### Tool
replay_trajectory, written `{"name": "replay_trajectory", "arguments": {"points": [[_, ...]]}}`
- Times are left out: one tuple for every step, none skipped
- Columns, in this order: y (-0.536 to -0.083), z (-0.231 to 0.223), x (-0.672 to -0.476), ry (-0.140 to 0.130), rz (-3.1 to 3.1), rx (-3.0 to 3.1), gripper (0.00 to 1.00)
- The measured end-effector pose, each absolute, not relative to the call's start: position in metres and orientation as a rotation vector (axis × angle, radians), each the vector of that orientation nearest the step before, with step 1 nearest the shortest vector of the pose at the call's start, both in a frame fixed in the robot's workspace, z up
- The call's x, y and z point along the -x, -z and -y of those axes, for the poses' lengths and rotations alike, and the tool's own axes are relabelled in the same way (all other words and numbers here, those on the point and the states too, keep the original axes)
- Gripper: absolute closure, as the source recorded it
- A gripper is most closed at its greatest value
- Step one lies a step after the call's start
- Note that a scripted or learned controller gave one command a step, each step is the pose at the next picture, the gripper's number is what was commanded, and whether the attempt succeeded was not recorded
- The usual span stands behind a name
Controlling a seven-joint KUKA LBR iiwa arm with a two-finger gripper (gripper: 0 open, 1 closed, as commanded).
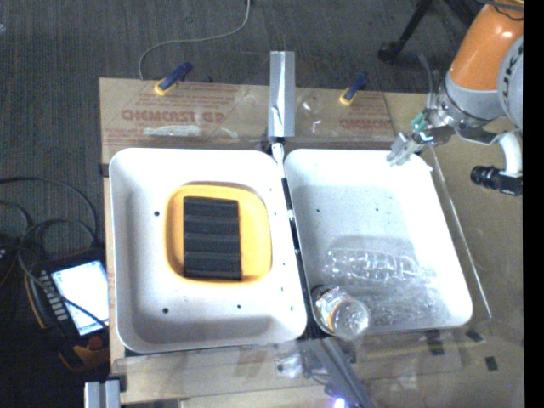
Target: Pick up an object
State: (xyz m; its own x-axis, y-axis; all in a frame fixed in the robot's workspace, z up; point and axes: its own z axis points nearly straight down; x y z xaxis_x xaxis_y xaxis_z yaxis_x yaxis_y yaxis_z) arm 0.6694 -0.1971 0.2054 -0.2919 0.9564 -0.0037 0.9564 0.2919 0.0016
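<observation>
Now: gripper (406, 149) over far right corner of right bin (374, 185), finger state unclear. Clear bottle (374, 283) lying near edge, right bin. Yellow-black sponge (217, 235) centered, left bin (140, 253).

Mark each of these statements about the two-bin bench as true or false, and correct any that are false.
1. The yellow object with a black ribbed top lies in the left bin. True.
2. The clear plastic bottle lies in the left bin. False: it lies in the right bin, along its near side.
3. The tool is over the yellow object. False: it is at the right bin's far right corner, away from both objects.
4. The arm's orange band is at the picture's upper right. True.
5. The bottle stands upright. False: it lies on its side, its mouth toward the near left corner.
</observation>
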Motion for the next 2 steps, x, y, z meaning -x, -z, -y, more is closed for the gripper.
{"name": "replay_trajectory", "arguments": {"points": [[-0.1649,0.144,-0.6688,0.0,-2.413,-2.012,1.0],[-0.1651,0.1443,-0.6688,0.0,-2.412,-2.013,0.0]]}}
